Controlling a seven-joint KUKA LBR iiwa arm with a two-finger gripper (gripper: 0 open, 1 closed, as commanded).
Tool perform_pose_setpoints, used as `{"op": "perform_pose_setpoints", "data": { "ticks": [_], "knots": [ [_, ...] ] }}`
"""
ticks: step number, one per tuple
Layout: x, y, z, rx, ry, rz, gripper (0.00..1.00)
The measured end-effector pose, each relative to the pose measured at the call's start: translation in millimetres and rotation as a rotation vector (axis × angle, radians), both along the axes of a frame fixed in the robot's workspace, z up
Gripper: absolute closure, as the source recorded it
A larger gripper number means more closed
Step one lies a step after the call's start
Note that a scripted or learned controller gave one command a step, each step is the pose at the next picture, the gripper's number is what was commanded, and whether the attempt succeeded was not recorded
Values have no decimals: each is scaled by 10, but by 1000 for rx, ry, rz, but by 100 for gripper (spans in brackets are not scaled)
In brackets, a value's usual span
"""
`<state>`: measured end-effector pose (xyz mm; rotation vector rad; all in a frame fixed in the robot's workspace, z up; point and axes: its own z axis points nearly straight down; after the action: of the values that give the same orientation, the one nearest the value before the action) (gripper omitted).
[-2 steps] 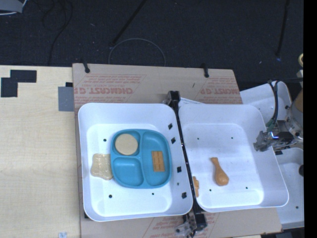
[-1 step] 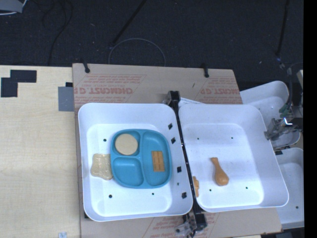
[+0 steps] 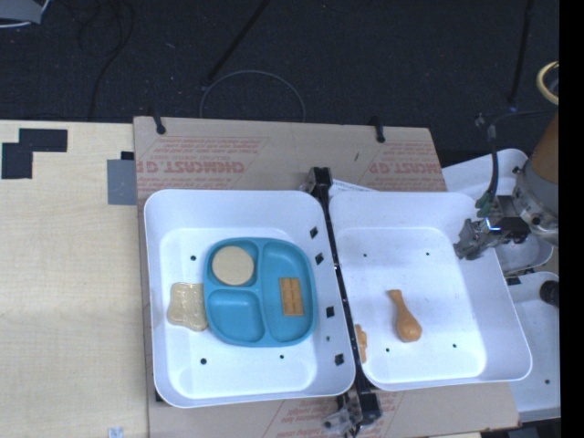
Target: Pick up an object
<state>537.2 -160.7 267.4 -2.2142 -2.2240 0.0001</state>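
Claw point(image 3: 474, 241) hovered at right bin's point(image 3: 511, 349) right rim; couldn't tell if released or clenched; drumstick-shaped toy point(image 3: 403, 316) lay on bin floor, well apart from claw; prob. light, stiff, smooth plastic; best gripped across narrow shaft, not bulbous end.

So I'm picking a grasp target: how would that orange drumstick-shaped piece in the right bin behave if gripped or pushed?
The drumstick-shaped piece looks like moulded toy food, so probably stiff and light. Its bulbous end and thin handle suggest it may pivot or roll when nudged. It lies flat with bare floor of the right bin around it, so the narrow handle seems the easier grip.
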Motion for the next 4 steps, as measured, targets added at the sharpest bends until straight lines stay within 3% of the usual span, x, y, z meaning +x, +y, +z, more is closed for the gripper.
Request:
{"op": "perform_pose_setpoints", "data": {
  "ticks": [2, 4],
  "knots": [
    [-101, 1139, -29, 0, 1, 1, 100],
    [-110, 2100, -351, -1, 5, -1, 100]
  ]
}}
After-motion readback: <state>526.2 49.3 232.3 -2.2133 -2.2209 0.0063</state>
